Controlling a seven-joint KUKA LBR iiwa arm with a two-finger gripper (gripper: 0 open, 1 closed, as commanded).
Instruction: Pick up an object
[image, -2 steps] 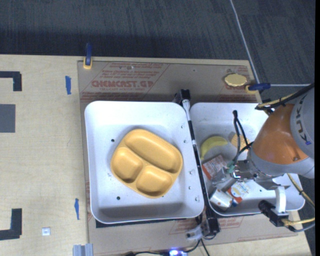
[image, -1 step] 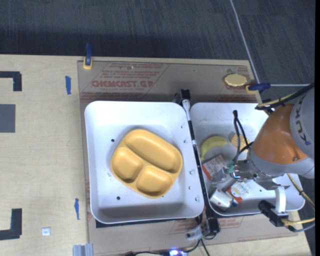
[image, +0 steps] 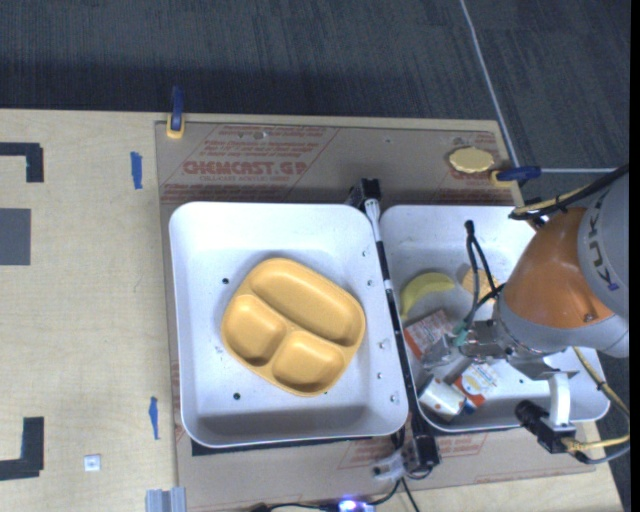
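My gripper (image: 462, 345) reaches down into the right bin (image: 425, 225) from the grey and orange arm (image: 560, 285). It hangs low over a heap of small items. A crinkled red and white packet (image: 428, 330) lies just left of it. Beyond the packet sits a yellow-green round object (image: 432, 292). A white bottle with an orange label (image: 452, 395) lies at the bin's near edge, just below the gripper. The arm hides the right half of this bin.
The left bin (image: 200, 300) holds a large yellow three-part tray (image: 292, 325) lying face down. A black cable (image: 473, 255) runs up from the wrist. A small tan disc (image: 471, 160) rests on the cardboard behind the bins.
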